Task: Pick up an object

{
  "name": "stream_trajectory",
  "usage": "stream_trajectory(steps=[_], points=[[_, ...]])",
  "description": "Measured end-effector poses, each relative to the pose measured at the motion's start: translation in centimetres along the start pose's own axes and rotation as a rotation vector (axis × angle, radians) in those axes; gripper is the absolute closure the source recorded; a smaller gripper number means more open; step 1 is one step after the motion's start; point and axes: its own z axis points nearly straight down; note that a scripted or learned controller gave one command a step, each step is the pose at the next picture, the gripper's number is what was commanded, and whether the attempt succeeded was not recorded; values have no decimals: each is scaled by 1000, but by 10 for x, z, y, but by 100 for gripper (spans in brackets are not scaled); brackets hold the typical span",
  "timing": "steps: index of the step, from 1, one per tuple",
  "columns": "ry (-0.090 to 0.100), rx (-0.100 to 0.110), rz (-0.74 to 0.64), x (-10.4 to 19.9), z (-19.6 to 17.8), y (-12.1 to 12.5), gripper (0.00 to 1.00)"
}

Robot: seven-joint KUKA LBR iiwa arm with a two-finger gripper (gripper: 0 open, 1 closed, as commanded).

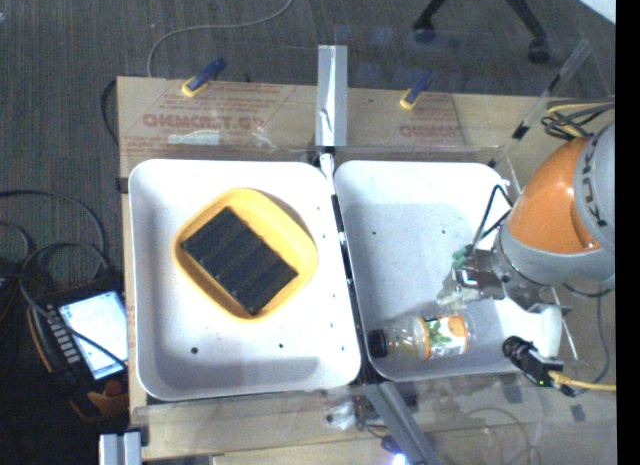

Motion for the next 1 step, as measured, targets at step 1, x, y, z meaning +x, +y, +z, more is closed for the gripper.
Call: stream_trajectory(steps=[1], points=[[0,0,0,0,0,0,0]])
